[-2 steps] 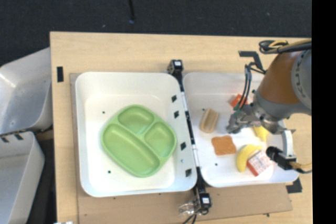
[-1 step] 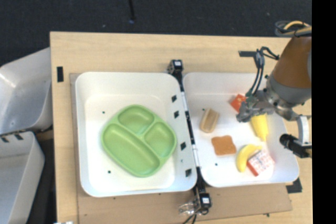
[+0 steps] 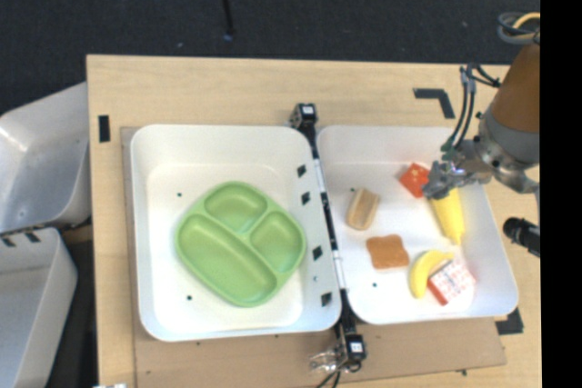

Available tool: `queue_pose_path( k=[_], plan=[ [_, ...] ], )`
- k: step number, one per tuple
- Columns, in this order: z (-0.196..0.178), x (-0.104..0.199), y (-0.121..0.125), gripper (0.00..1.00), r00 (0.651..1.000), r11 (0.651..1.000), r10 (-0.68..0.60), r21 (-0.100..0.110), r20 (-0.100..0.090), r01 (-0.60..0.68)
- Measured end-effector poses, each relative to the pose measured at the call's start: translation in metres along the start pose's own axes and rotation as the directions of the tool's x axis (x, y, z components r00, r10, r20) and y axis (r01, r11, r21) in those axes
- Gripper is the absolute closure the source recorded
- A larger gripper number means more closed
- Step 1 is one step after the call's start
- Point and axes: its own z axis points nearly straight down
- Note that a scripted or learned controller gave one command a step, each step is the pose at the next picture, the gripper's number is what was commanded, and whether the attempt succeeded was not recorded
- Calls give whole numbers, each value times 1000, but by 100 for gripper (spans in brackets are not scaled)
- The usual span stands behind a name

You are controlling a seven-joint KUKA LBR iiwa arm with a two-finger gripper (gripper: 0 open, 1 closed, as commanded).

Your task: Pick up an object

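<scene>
Over the right bin (image 3: 364, 323), the tool (image 3: 443, 182) hovers among food items.
We cannot tell its finger state; it sits between a red block (image 3: 414, 180) and a yellow piece (image 3: 448, 215). Left, a green tray (image 3: 240, 243) rests.

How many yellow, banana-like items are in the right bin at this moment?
2. One yellow piece lies near the bin's right wall, just under the gripper. The other curves near the front right, beside a red and white item. The arm could hide more.

Robotics lab, plywood bench (image 3: 227, 91), two white bins (image 3: 145, 195) clipped together, dark carpet, cabling
</scene>
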Motion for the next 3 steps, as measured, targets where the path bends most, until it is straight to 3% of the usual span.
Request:
queue_pose_path(
  k=[1, 3],
  plan=[
    [-18, -1, 1, 100, 1000, 1000, -1, 3, -1, 1],
    [-14, 96, -25, 100, 1000, 1000, -3, 7, -2, 3]
  ],
)
